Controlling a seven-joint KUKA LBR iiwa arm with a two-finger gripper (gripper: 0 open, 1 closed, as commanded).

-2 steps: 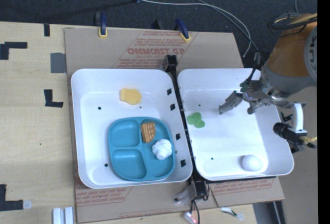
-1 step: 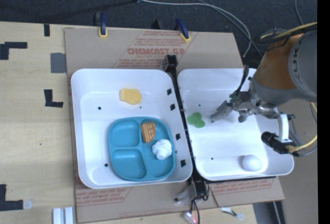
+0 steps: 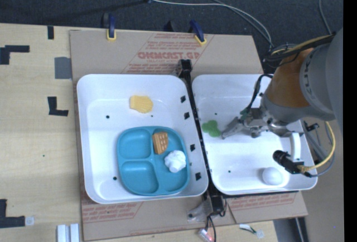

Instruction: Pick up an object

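Observation:
My gripper is low in the right bin, reaching left from the grey arm with its orange band. A small green object lies on the bin floor just left of the gripper tip, close to it or touching it; I cannot tell which. A white ball rests in the right bin's near right corner, well apart from the gripper. Nothing can be seen held in the gripper.
The left bin holds a blue divided tray with a tan waffle-like piece and a white lump on it. A yellow piece lies behind the tray. A black divider clip sits between the bins.

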